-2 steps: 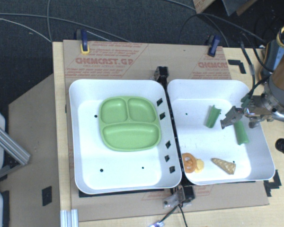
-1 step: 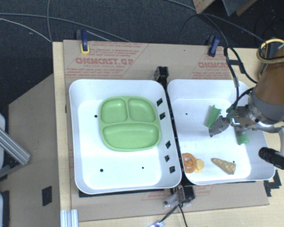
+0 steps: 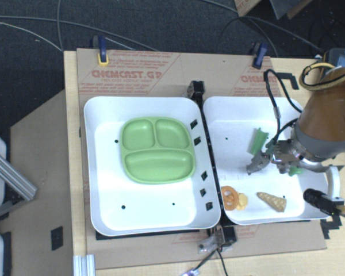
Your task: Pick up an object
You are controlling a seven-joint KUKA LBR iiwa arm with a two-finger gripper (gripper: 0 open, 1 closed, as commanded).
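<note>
Two bins side by side on the bench (image 3: 132, 68). Left bin (image 3: 103, 171) holds a divided plate (image 3: 157, 150), about centre. Right bin (image 3: 236, 119) holds a flat block (image 3: 257, 141) mid-bin, a pretzel (image 3: 232, 197) near the front left corner, and a cone-shaped piece (image 3: 272, 200) right of the pretzel. Gripper (image 3: 263, 163) sits over the right bin, just below the block.

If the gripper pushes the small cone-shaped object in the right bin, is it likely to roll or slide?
The cone-shaped object lies on its side, so it would probably roll in a curve rather than straight. It looks small, likely light, so the gripper could easily skid it across the smooth right bin.
</note>
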